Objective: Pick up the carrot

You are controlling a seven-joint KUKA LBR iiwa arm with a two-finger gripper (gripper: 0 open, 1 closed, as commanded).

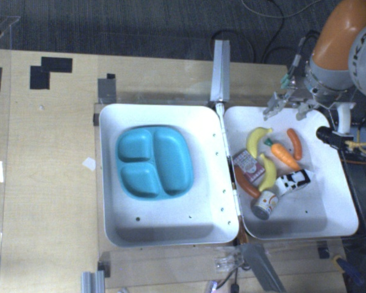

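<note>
- Nothing done yet: the carrot (283, 154) lies in the right bin (329, 215), between two bananas (262, 151) and a sausage (294, 143).
- The tool (288, 104) hangs over that bin's far rim, fingers spread apart, gripping nothing.
- Left to do: descend, close, lift.
- Pale wooden bench (49, 163); blue divided tray (154, 162) in the left bin (110, 224); dark floor, cables behind.

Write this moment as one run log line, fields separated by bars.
gripper: open, over right bin's far edge | carrot: in right bin, not held | tray: left bin
</note>
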